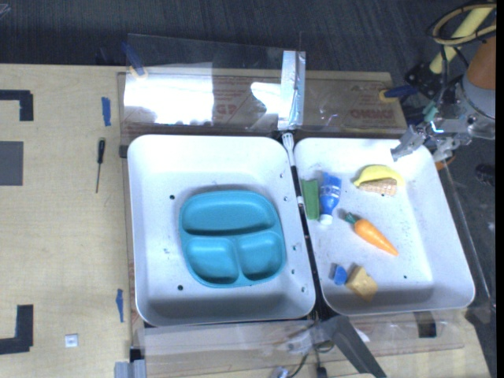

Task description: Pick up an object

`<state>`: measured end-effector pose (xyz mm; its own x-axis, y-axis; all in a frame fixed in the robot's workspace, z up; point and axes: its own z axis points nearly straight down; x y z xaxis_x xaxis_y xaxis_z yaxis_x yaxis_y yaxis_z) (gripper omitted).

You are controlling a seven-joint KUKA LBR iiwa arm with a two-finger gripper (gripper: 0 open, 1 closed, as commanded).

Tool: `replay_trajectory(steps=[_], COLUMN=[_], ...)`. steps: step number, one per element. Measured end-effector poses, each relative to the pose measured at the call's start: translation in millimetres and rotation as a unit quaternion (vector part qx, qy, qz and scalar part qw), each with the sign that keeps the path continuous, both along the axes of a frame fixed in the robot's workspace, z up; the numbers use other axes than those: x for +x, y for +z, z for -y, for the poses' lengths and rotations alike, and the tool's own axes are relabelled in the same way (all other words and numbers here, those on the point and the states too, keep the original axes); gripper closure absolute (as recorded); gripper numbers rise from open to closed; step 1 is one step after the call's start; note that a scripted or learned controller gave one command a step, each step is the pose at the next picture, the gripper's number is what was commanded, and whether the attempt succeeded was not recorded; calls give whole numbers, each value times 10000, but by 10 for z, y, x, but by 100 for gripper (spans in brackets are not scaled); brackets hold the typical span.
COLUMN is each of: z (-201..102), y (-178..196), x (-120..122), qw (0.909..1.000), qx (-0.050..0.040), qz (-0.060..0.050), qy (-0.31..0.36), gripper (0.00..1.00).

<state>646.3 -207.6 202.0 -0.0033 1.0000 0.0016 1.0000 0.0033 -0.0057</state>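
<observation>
tool [425, 138] hangs over the right bin's [453, 286] far right corner, finger state cannot be told, holding nothing seen; likely staged for reach toward carrot [374, 235] and banana [376, 178] lying loose inside, blue tray [231, 236] filling left bin [150, 164].

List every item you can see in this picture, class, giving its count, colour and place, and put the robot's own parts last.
bins: two, white, side by side on the bench
divided tray: one, blue, in the left bin
carrot: one, orange, middle of the right bin
banana: one, yellow, upper part of the right bin
bottle: one, blue and white, by the right bin's left wall
green stick: one, left of the bottle
small block: one, tan, lower right bin
screwdriver: one, black, left of the bins
gripper: one, grey, at the right bin's upper right corner
</observation>
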Motion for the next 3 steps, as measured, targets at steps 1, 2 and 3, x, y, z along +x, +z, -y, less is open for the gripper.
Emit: replay_trajectory(steps=[1,2,3], z=[-300,-831,-830], y=[-1087,-1150,-1067], x=[-498,-997,-976], qw=[9981,9880,9881], qx=[-5,-12,-10], qz=[27,60,69], qy=[619,1541,1535], gripper=[0,0,100])
